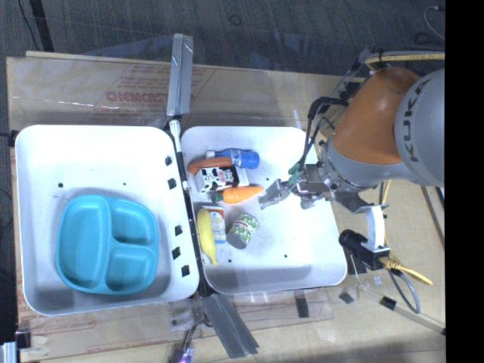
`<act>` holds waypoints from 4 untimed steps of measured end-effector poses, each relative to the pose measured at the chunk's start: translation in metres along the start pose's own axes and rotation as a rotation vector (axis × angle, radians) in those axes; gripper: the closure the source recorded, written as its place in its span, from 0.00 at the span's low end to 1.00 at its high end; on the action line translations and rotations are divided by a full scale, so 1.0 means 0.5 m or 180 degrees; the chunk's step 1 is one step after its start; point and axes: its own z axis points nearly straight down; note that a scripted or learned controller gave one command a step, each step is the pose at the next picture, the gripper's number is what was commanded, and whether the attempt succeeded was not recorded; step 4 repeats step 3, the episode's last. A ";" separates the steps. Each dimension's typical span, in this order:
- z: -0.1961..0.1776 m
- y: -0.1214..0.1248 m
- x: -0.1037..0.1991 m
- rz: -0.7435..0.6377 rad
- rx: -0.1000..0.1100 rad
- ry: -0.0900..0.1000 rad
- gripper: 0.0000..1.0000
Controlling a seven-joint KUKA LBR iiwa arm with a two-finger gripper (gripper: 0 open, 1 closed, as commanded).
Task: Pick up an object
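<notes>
One blue plate (106, 242), one carrot (242, 194), one banana (206, 237), one can (242, 231).

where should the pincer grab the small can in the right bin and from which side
Grip the can across its round body, coming down from above. It lies tilted, apart from the carrot, with bare floor on its right; the banana and a small carton crowd its left. The pincer hangs nearby.

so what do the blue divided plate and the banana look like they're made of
The blue divided plate looks like moulded plastic: one even colour, rounded compartments, a soft sheen. The banana is probably a plastic toy, being uniformly bright yellow and smooth, though real fruit can't be ruled out.
</notes>
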 end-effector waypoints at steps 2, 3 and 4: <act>0.257 0.010 0.005 -0.0369 -0.0007 -0.0004 1.00; 0.060 0.030 0.022 -0.0843 -0.0015 -0.0006 1.00; 0.060 0.030 0.022 -0.0843 -0.0015 -0.0006 1.00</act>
